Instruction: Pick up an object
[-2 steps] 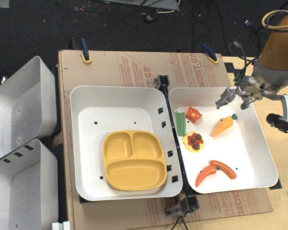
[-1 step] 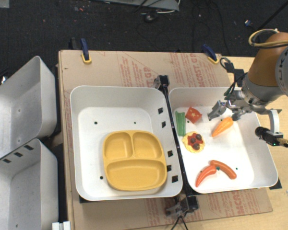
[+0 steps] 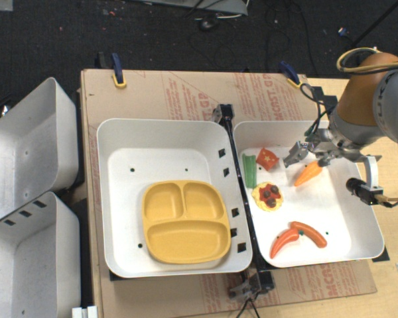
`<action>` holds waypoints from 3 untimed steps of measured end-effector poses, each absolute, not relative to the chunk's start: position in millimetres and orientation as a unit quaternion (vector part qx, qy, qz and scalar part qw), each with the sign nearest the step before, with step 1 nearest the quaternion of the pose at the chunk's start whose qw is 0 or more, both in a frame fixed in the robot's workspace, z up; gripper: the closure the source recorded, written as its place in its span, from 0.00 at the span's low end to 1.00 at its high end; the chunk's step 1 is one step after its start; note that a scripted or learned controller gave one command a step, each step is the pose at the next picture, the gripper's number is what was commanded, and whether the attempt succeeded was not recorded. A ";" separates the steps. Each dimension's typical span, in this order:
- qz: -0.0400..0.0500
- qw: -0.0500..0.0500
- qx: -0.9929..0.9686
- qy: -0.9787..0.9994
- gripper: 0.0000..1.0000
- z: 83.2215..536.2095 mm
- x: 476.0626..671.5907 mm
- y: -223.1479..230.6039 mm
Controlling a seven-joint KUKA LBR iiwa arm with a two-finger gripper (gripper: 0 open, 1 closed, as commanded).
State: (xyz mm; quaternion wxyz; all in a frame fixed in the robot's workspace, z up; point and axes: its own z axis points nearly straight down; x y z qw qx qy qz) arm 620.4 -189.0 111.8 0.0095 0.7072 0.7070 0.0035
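Brown desk [image 3: 186, 91] carries two white bins side by side. Left bin [image 3: 113, 177]: yellow divided tray [image 3: 184, 222]. Right bin [image 3: 365, 224]: green strip [image 3: 249, 169], red block [image 3: 267, 158], small pizza piece [image 3: 268, 196], red-orange sausage pair [image 3: 297, 237]. End effector [image 3: 310, 155] low over the right bin's upper middle, orange carrot [image 3: 308, 173] just beneath, touching or nearly; whether it is gripped, cannot tell.

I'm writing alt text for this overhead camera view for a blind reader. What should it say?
A grey robot arm reaches from the right into the right bin, its gripper just above a toy carrot. Around it lie other toy foods. The left bin holds a yellow divided tray.
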 end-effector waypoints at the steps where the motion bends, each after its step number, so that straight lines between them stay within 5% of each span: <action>1: 0.004 0.014 0.707 0.707 1.00 122.2 622.1 -189.7; 2: 0.001 0.002 0.706 0.708 1.00 165.8 626.4 -191.3; 3: 0.002 0.003 0.706 0.708 1.00 224.6 637.1 -192.0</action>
